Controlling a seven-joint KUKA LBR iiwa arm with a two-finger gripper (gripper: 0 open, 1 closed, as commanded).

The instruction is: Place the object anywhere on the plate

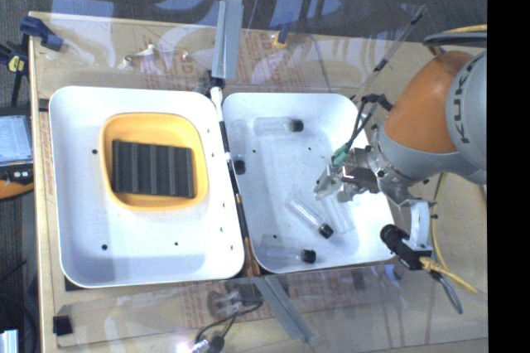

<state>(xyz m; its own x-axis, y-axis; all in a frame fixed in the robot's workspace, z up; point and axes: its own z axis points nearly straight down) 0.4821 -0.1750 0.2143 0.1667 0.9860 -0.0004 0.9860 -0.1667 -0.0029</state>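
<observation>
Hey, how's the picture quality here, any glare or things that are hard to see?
Camera view: bluish reflections streak the bench's far edge; the clear vials in the right bin nearly vanish against white, showing mainly by their black caps; the yellow plate in the left bin reads sharply; the gripper is slightly soft.

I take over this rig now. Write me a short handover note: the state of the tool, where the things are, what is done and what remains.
Tool: over the right bin, near its right side; whether it is open or holds anything cannot be told.
Things: three clear vials with black caps lie in the right bin, one near the top, one in the middle, one at the bottom edge.
Yellow plate with a dark ribbed insert sits in the left bin.
Done: no vial on the plate.
Left: pick a vial and place it on the plate.
</observation>
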